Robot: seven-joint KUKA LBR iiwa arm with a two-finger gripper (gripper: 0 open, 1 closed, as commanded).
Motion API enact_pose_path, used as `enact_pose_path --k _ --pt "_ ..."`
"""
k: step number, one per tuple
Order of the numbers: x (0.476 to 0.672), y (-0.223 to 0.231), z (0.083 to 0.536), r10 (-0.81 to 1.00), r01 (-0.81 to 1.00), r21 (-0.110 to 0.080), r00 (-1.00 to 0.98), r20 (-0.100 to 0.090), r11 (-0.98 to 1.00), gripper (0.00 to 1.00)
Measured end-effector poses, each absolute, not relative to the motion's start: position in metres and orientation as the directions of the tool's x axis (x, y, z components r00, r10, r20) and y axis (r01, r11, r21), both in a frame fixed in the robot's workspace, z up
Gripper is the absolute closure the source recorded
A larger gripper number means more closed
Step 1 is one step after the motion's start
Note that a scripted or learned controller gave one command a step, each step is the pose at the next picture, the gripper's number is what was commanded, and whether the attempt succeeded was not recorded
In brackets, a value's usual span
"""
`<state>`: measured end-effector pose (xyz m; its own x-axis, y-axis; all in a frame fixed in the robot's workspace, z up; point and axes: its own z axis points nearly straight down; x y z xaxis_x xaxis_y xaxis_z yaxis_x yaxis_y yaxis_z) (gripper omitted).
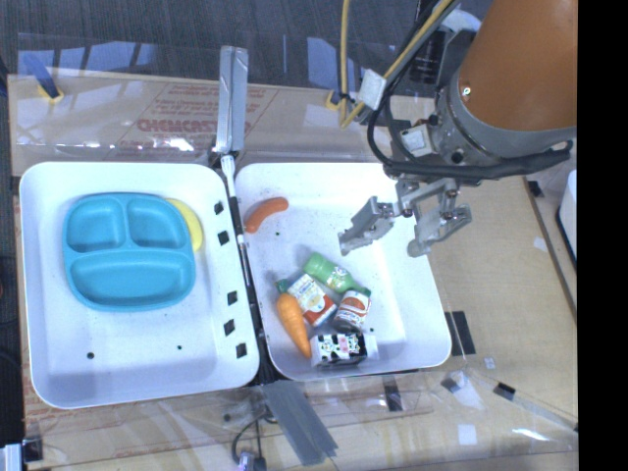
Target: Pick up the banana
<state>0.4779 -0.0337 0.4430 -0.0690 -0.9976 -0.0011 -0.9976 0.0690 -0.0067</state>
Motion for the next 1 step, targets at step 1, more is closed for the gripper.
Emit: enact_pose_path --k 1 --pt "0.4765 0.0599 0.2948 -0.988 -0.988 0.001 -0.153 -0.001 0.153 0.00"
